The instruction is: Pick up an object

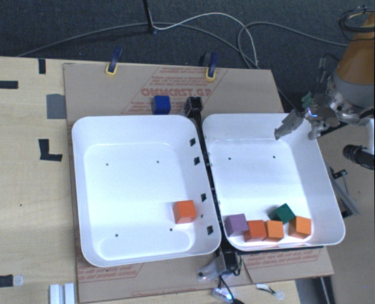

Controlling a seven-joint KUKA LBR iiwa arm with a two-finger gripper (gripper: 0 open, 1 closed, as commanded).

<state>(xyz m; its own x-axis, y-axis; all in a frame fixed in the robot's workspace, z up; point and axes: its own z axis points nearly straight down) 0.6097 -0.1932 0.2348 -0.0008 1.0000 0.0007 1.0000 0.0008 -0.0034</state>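
Note:
An orange cube [184, 211] lies alone in the left bin [99, 145], toward its front right. Along the front wall of the right bin [257, 138] sit a purple cube [236, 223], two orange cubes [256, 230] [274, 230], a dark green cube [282, 213] and another orange cube [300, 226]. My gripper [299, 124] hangs over the right bin's far right corner, well away from the cubes. Its fingers are spread, and nothing is between them.
A blue cube [161, 104] rests on the cardboard behind the left bin, beside a black clip [193, 106] at the bins' joint. Two yellow-blue clamps [113, 63] [210, 66] hold the cardboard's far edge. Cables trail across the dark floor behind.

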